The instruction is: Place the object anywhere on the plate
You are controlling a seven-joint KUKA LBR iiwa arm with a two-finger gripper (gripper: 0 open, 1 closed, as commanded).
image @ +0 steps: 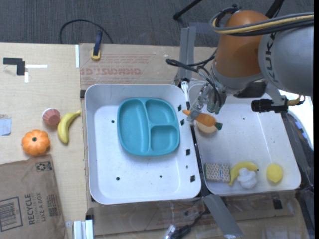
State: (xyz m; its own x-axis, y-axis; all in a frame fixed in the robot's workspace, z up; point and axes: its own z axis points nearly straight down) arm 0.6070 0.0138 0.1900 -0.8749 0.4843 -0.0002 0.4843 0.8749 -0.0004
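Toy carrot [205, 122] is seen at the right bin's [259, 133] left edge, below the end effector [208, 103]; grip state cannot be told. Pick-up step is judged in hand. Transfer left to the plate [148, 126] is required next.

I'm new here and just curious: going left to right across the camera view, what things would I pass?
Small pumpkin → banana → blue divided plate → carrot toy under the gripper → yellow lemon.
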